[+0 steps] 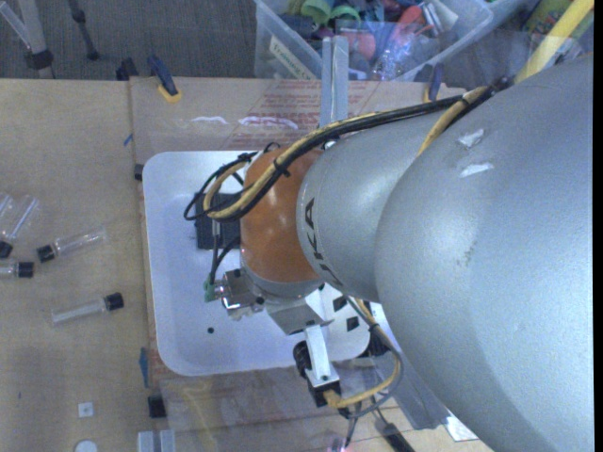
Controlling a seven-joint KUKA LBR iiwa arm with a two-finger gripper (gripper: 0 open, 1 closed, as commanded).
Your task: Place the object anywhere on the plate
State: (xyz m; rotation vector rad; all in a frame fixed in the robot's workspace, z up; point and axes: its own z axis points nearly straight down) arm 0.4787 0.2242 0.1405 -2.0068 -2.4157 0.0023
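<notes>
We see the grey arm [452,252] coming in from the right and covering most of the view, incl. much of the white bin [170,252]. Its orange band [273,224] sits over the bin's middle, w/ black and yellow cables looped around it. The gripper [233,298] pokes out just below the band, over the bin floor. It's seen from behind, so we can't tell if it's released, clenched or grasping anything. The object and the plate are hidden under the arm, and we can't tell where either lies. One small dark speck [209,329] sits on the bare bin floor, near the gripper but apart from it. On the wooden bench [66,139] left of the bin lie clear tubes w/ black caps [87,309], well apart from the bin. Behind the bench stands a clear tub [377,17] of mixed colourful items.
</notes>
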